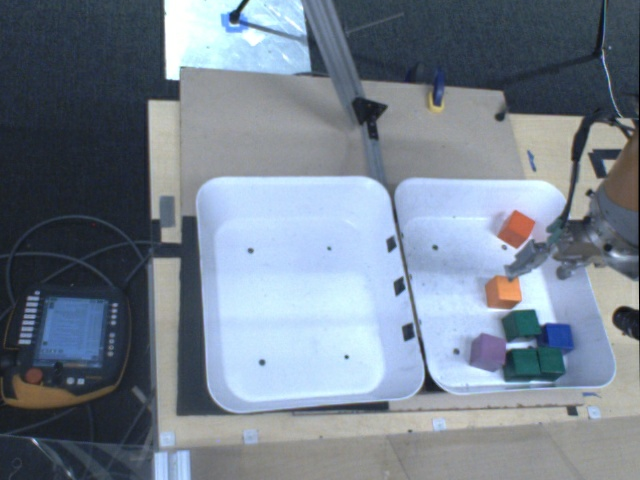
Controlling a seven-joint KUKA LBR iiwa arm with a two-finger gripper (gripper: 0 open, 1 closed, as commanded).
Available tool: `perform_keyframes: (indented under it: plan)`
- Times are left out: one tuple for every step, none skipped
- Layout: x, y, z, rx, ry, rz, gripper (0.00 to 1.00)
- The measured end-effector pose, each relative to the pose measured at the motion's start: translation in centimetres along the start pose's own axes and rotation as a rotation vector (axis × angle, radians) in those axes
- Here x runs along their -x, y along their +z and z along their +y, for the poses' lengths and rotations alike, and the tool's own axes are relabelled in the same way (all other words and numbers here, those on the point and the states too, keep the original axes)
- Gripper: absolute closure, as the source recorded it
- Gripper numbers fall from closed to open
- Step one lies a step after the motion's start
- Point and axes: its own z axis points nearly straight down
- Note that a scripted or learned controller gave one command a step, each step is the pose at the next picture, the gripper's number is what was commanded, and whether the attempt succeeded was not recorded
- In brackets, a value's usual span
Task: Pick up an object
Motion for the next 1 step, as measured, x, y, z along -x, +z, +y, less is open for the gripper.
perform_keyframes:
  plan:
    - [-0.56,4.76,0.77,0.001,-0.001,0.000,0.00]
